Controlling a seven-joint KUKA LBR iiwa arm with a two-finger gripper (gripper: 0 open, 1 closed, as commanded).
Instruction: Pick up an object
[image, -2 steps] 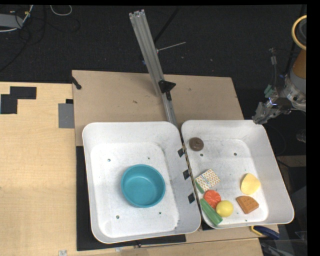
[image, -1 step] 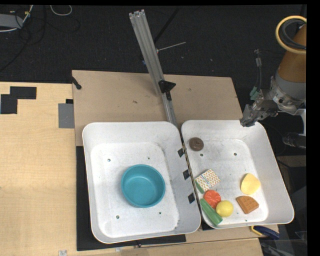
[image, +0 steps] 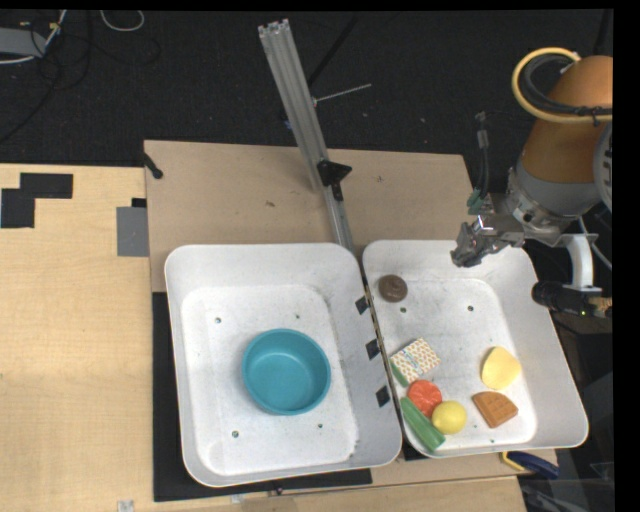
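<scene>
Camera view, one entry per item.

Arm: we log the gripper (image: 470, 250) at about 1 o'clock of the right bin (image: 560, 345), poised over that bin's far rim. Nothing sits between its tips; whether it is released or clenched we cannot tell at this size.

Right bin, contents:
- Brown round disc (image: 392, 289), at 11 o'clock, alone near the far-left corner.
- Cream waffle-patterned block (image: 416, 357), at 8 o'clock.
- Red tomato-like ball (image: 424, 394), just beside the block, toward 7 o'clock.
- Green pod-shaped piece (image: 423, 425), along the near-left wall, touching the red ball.
- Yellow ball (image: 449, 416), at 6 o'clock, touching the red ball.
- Brown bread-like wedge (image: 494, 407), at 5 o'clock.
- Yellow lemon-like piece (image: 501, 367), at 4 o'clock, near the wedge.

Left bin (image: 195, 275): one teal bowl (image: 286, 371), near centre, upright.

Handling note: we judge these to be light, stiff toy foods with smooth, somewhat slippery skins. The yellow lemon-like piece stands clear enough of its neighbours to suit a pick; we would close across its narrow middle. The clustered pieces at 7 o'clock risk being nudged apart.
</scene>
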